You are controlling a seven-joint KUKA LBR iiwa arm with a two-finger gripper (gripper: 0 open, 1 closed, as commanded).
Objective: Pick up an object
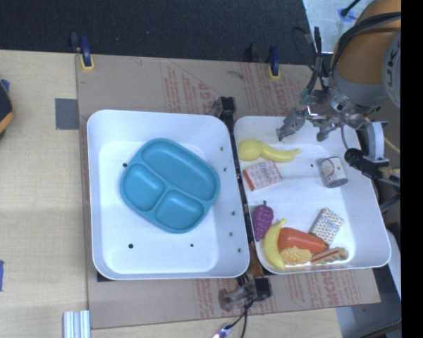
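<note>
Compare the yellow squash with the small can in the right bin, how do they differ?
The yellow squash is long, curved and plain yellow; the small can is short, cylindrical, with a grey and red label. The squash lies at the bin's left, the can nearer its right. Both lie on their sides.

Two white bins (99, 189), one blue divided plate (170, 184), one small can (332, 172).

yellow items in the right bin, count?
3: a yellow squash-like piece near the bin's top left, a banana at the bottom left beside the purple grapes, corn at the bottom. More may be hidden.
</note>
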